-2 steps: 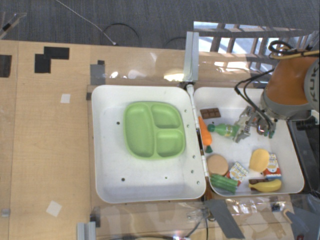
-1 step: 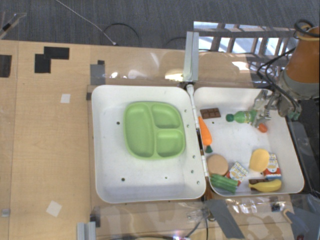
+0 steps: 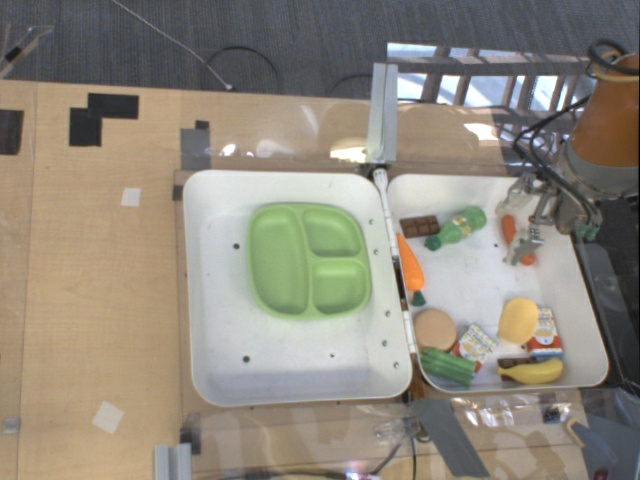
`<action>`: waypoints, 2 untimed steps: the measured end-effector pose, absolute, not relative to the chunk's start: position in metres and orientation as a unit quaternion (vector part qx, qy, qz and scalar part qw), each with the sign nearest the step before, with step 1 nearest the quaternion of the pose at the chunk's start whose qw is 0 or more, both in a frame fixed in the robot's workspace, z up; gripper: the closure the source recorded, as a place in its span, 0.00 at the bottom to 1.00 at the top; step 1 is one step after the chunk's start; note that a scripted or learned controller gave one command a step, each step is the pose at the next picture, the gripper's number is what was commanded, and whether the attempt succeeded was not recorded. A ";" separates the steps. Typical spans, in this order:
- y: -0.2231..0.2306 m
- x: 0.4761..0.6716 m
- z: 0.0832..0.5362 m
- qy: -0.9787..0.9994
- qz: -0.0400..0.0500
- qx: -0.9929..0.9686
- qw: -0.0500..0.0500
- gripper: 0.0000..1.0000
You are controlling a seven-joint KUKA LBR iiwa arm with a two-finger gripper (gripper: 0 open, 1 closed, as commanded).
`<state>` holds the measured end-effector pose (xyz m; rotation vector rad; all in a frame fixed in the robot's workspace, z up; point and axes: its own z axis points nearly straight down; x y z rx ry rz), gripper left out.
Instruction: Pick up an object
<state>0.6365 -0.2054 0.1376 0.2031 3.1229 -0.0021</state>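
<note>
The pincer (image 3: 527,251) hangs over the far right part of the right bin (image 3: 592,318), its fingers pointing down and parted a little, with nothing seen between them. A small red-orange piece (image 3: 508,229) lies just beside it toward the bin's far edge; whether the fingers touch it cannot be told. The grey arm with its orange band (image 3: 610,128) reaches in over the bin's far right corner. In that same bin, near the far edge, a green bottle (image 3: 460,226) lies on its side, touching or nearly touching a dark brown chocolate bar (image 3: 419,227). Along the left wall a carrot (image 3: 410,265) lies lengthwise, its green end pointing toward the near edge. Toward the near left corner sits a round tan patty (image 3: 435,329), with a green vegetable (image 3: 447,366) just beyond it against the near edge. A small printed packet (image 3: 475,342) lies between the patty and a yellow rounded object (image 3: 518,320). A red and white carton (image 3: 544,334) lies beside that yellow object, and a banana (image 3: 531,371) rests along the near edge in the near right corner. The left bin (image 3: 220,368) holds a light green divided plate (image 3: 306,260), set near its middle, slightly toward the far edge. Both bins rest on the wooden surface (image 3: 90,298).
</note>
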 end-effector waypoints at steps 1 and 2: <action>-0.204 0.658 0.088 0.996 0.000 0.088 0.006 0.00; -0.204 0.662 0.104 0.996 -0.001 0.087 0.013 1.00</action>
